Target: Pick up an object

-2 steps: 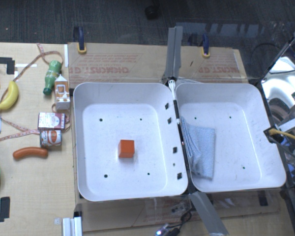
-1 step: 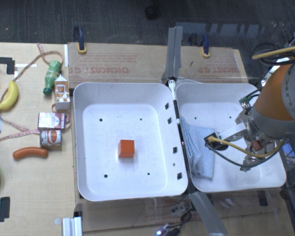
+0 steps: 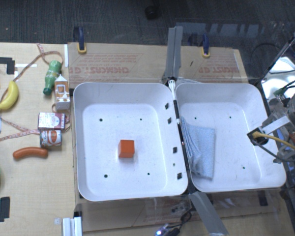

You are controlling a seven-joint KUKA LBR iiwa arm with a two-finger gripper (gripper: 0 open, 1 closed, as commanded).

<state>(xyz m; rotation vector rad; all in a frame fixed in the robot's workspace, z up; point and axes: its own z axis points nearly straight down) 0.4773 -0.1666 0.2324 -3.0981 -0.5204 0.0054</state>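
In the left bin (image 3: 88,107), an orange cube (image 3: 127,148) sits alone near the floor's centre, well apart from every wall. The right bin (image 3: 236,95) holds a folded grey-blue cloth (image 3: 199,149) lying along its left side, near the divider. At the right bin's right edge, part of the arm's end hardware (image 3: 273,132) is visible with yellow cabling; the gripper itself cannot be made out, so its grip state cannot be told. Judgement: no approach is under way yet. The cube is the cleaner target: rigid, isolated, open on all sides. A good attempt would descend vertically, straddle two opposite faces squarely, and close before lifting.
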